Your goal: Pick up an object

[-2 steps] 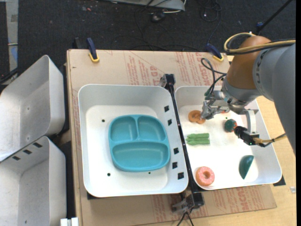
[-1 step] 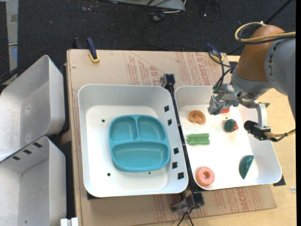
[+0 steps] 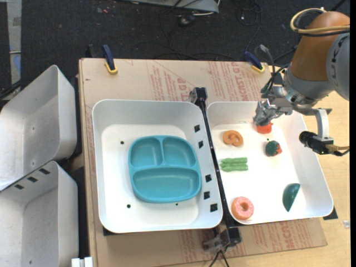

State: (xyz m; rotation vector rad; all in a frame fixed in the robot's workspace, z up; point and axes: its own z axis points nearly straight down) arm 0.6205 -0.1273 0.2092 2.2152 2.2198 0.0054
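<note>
Work on the pick looks to be at its grasping stage, with nothing lifted yet: in the camera view the grey arm with its orange band reaches in from the right and the jaws [image 3: 265, 117] sit low in the right bin [image 3: 311, 174], at its far end, directly over a small red-orange object [image 3: 263, 128] that rests on the bin floor. Only the lower part of that object shows beneath the fingertips, so the jaws appear to be on or closing around its top, but whether they are wide, narrow or already clamped cannot be told from this angle. By this reading the approach and descent are done, while a secure grip and the lift are left. Other candidates lie on the same floor: an orange pretzel-like ring [image 3: 233, 138] just to the left of the jaws, a dark green-and-red strawberry-like piece [image 3: 272, 148] near them on the viewer's side, a green bean pod [image 3: 233, 164] toward the middle, a pink-frosted doughnut [image 3: 242, 207] at the near edge and a dark green wedge [image 3: 290, 197] at the near right. In the left bin [image 3: 108, 149] sits a teal divided plate [image 3: 164, 168], well apart from the arm.
</note>
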